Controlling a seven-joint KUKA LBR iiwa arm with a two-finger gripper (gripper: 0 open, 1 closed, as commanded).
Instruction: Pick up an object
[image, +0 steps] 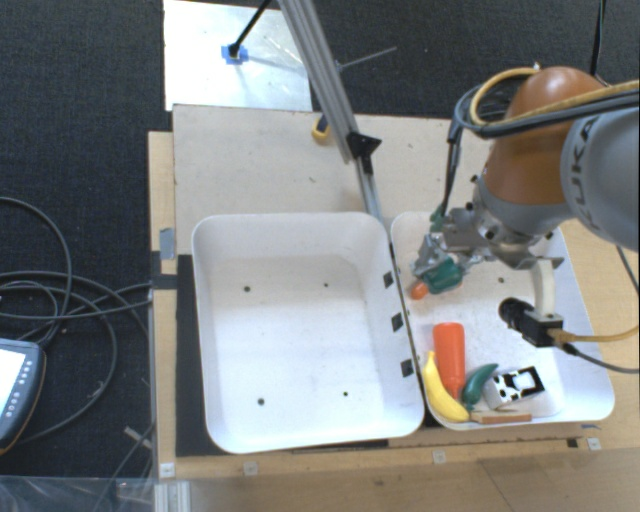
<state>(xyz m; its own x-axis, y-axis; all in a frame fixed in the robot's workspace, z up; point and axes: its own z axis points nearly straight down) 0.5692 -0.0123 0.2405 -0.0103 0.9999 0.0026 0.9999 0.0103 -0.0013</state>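
In the right bin (585, 330), the banana (441, 388) lies just left of the carrot (451, 357).

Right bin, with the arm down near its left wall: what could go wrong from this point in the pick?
1. The gripper sits over a small green and orange object close to the right bin's left wall; a slightly off grasp could nudge it against the wall rather than lift it.
2. The banana, orange cylinder and green item are packed together in the near corner, so a later pick there may drag neighbours.
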